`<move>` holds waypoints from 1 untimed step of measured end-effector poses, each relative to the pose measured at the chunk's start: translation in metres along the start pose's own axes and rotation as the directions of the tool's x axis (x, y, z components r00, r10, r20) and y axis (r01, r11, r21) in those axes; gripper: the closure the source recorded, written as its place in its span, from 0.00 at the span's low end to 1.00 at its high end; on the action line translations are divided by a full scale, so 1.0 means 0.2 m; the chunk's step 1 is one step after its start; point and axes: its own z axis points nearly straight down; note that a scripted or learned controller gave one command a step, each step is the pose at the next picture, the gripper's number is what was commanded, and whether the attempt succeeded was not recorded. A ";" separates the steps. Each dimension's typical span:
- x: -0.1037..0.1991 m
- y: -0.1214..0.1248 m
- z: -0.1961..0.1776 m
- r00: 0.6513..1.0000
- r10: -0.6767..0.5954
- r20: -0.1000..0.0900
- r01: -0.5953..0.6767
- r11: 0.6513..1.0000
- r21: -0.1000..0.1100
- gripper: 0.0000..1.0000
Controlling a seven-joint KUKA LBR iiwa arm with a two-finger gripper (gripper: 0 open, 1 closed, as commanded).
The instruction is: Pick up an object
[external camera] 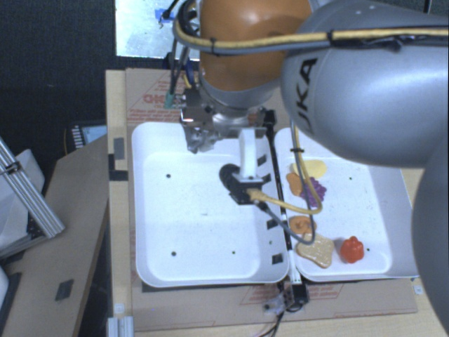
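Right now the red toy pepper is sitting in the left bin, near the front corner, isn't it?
Not quite. The camera view shows the red toy pepper in the right bin, not the left one. It does sit near the front corner, beside a tan bread-like piece.

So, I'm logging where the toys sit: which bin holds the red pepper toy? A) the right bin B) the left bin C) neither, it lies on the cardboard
A: the red pepper toy lies near the front of the right bin, beside a tan bread-like piece.
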 end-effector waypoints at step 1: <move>0.00 -0.31 0.69 1.000 0.005 0.006 -0.005 1.000 0.014 1.00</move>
